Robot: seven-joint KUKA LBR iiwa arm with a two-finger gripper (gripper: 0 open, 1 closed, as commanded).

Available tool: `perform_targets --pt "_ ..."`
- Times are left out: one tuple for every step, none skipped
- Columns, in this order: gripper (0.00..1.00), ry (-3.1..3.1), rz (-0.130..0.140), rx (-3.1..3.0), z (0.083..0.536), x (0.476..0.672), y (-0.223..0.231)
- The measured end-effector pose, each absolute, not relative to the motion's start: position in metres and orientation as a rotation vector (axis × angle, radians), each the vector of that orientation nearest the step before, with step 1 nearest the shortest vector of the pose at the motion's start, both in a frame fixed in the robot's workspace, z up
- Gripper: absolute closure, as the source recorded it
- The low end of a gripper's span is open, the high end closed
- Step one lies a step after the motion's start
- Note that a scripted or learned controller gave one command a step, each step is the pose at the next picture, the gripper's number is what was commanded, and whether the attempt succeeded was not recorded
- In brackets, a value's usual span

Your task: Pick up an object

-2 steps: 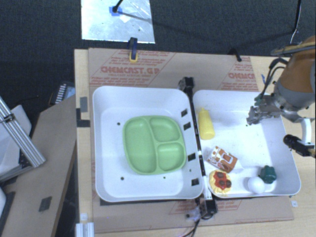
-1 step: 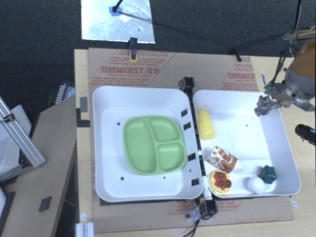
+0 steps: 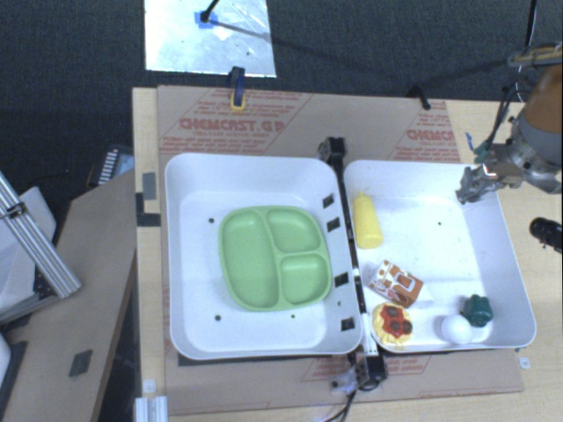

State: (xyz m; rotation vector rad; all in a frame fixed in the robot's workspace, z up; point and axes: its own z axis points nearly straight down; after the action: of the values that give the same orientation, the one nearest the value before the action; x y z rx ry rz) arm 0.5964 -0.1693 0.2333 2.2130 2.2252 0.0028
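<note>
Lying left of gripper (image 3: 475, 185): yellow bottle (image 3: 366, 221)

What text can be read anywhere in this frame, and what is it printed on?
"CHEMCAST GP", red print repeated on the brown sheet under the bins; at upper right it is cut off and reads less clearly.
Snack packet in the right bin: print too small to read.

In the right bin (image 3: 506, 236), a yellow bottle (image 3: 367, 221) lies flat at nine o'clock. A red-and-white packet (image 3: 395, 282) sits at seven, a round pizza toy (image 3: 393, 322) below it. A white ball (image 3: 456, 329) touches a green piece (image 3: 478, 309) at five.
</note>
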Motion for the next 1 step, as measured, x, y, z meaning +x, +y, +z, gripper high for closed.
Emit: perform_targets --pt "1.00 2.231 0.003 2.211 0.2245 0.6043 -0.1107"
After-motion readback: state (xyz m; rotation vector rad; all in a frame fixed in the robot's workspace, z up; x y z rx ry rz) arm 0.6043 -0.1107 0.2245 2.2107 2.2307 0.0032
